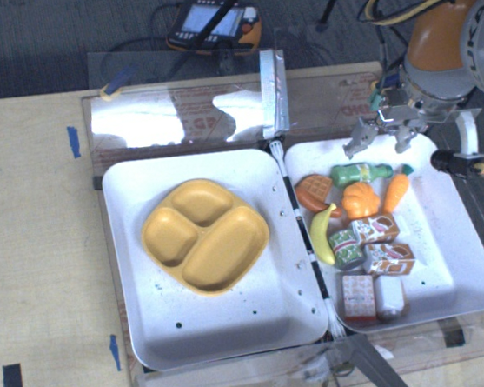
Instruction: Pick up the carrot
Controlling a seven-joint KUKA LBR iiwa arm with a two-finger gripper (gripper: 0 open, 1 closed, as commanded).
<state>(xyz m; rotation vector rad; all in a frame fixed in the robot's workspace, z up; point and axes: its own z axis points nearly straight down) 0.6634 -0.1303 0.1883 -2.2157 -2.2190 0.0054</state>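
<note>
The carrot [396, 191] lies in the right bin [469, 257], toward its upper right part, tilted with its green tip pointing up. The jaws [387, 134] hang just above it in the frame, over the bin's far edge, spread apart and gripping nothing; the carrot is near them but not touching.

One carrot, then. Packed close around it I count one green bottle [360, 172] lying flat just to its upper left, one small orange pumpkin [359, 200] touching its left side, one brown waffle-like piece [314, 191], one banana [321, 235] along the bin's left wall, one green can [347, 248], two small cartons [384, 244] stacked below the pumpkin, and a pink-and-white packet [370, 296] lowest of all.

The pumpkin and bottle crowd the carrot's left; its right side is open.

The left bin [154, 330] holds one yellow divided plate [205, 234]. On the bench at upper centre sits a handheld controller [213, 27].
</note>
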